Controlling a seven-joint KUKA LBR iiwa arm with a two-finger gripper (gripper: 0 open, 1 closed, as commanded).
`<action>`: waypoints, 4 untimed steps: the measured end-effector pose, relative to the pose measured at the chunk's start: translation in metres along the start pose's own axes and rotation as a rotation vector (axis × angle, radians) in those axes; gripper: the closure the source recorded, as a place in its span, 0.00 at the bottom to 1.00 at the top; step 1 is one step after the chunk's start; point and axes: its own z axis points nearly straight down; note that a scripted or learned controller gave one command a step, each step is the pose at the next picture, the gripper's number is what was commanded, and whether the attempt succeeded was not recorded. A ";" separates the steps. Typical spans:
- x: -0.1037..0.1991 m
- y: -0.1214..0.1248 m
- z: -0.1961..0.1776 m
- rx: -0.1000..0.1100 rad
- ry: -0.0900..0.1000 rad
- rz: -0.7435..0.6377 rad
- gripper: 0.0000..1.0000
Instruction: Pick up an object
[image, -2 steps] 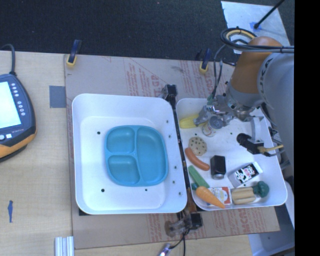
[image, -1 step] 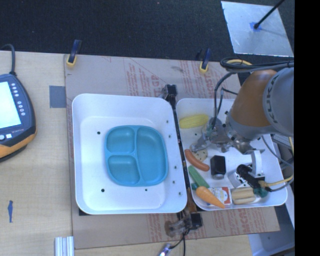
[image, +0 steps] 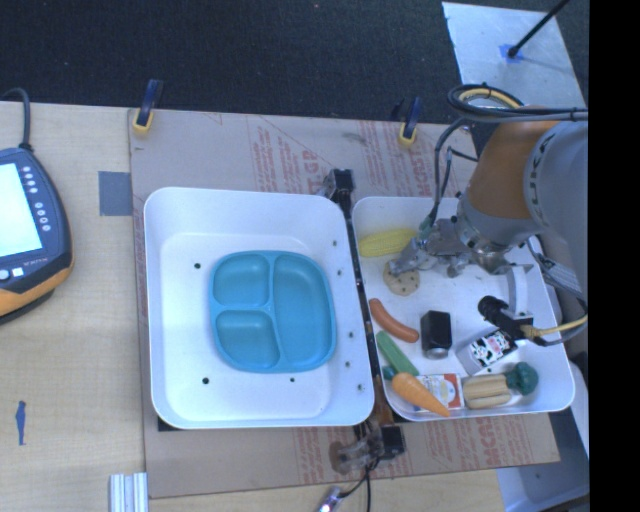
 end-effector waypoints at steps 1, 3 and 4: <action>0.015 -0.084 -0.031 0.005 0.000 0.000 0.00; -0.023 -0.085 -0.008 0.010 -0.001 -0.005 1.00; -0.092 -0.073 -0.085 0.003 -0.001 0.002 1.00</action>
